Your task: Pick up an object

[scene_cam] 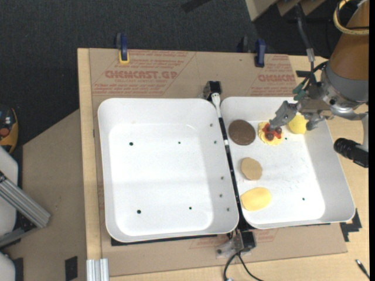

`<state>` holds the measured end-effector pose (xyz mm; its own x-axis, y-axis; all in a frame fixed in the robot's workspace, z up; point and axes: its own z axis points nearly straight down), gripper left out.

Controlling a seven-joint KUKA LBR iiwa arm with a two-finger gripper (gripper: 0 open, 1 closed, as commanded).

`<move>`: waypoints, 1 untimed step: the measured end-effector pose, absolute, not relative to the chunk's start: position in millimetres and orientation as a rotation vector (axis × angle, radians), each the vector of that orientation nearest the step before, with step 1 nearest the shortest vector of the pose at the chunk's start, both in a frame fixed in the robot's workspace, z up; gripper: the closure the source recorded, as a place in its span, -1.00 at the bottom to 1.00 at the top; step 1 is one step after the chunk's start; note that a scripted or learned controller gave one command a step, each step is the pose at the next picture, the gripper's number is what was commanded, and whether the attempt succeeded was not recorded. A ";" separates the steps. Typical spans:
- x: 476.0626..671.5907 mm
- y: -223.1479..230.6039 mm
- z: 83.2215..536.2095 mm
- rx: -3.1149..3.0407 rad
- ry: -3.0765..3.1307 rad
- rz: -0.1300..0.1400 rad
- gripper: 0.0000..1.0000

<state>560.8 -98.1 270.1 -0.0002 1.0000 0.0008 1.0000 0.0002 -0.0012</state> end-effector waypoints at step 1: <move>561.4 -98.0 280.8 -2.221 -2.223 -0.002 1.00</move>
<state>561.4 -98.0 280.8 -0.0010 1.0000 0.0001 1.0000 0.0010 0.0017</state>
